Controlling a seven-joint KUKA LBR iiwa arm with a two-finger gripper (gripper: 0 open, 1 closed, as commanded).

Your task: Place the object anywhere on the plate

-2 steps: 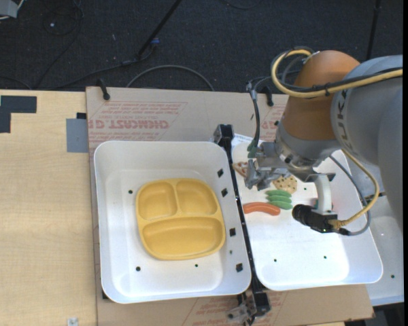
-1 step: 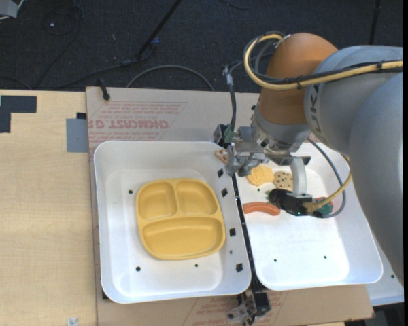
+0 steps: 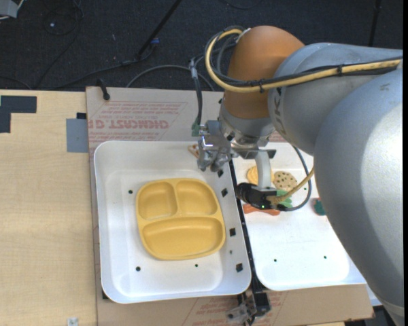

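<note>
Resting in left bin [image 3: 115,182]: yellow plate [image 3: 180,219]

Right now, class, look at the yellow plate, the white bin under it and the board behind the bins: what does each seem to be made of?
Yellow plate: probably moulded plastic, smooth and slightly glossy, with three rounded compartments pressed in.
White bin: likely thin formed plastic, matte white, with a rounded rim and soft corners.
Board: corrugated cardboard by its look, dull brown with red print.
</note>
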